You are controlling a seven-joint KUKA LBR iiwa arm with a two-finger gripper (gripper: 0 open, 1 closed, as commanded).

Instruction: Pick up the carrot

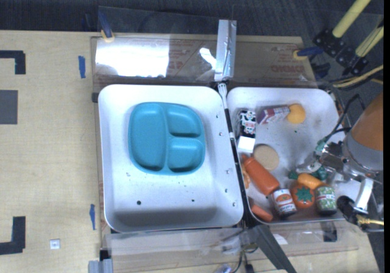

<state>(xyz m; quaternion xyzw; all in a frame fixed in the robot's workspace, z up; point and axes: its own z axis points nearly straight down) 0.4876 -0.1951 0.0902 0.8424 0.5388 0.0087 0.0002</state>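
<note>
The carrot (309,180), a short orange piece with a green top, lies in the lower right part of the right bin (317,96). It rests among a tomato-like toy (303,197), a green-labelled can (326,200) and a small jar (283,200). My gripper (326,163) reaches in from the right and hangs just above and to the right of the carrot, close to it. Cables and the wrist body cover its tips. Nothing shows as held.
The right bin also holds a long orange-red piece (262,177), a tan disc (266,157), a cow-print carton (247,122), a red-labelled bottle (274,113) and a yellow ball (295,114). A blue divided plate (166,138) sits in the left bin (122,198).
</note>
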